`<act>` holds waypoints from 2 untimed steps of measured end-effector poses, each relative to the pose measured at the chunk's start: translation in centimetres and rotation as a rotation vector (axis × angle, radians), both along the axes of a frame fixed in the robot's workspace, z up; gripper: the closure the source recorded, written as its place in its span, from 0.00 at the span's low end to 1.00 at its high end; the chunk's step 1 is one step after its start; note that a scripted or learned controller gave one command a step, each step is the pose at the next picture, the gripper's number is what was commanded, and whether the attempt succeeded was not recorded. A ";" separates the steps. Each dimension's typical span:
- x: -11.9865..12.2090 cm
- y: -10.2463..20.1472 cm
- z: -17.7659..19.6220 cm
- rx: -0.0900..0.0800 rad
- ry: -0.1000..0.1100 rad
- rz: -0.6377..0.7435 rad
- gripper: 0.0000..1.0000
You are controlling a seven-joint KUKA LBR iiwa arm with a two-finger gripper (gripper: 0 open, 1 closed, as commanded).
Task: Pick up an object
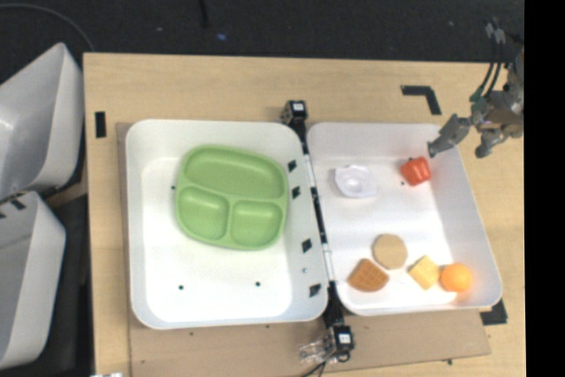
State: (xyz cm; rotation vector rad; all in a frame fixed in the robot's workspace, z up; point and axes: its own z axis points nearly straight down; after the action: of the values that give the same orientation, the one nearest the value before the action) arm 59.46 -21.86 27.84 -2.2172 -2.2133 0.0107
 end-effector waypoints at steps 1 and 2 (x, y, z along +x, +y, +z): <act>0.2 0.1 0.8 -0.002 -0.013 0.003 0.00; -0.4 0.9 -4.7 -0.001 -0.007 0.002 0.00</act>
State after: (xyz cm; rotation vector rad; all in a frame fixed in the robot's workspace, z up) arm 59.09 -20.97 23.15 -2.2196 -2.2194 0.0045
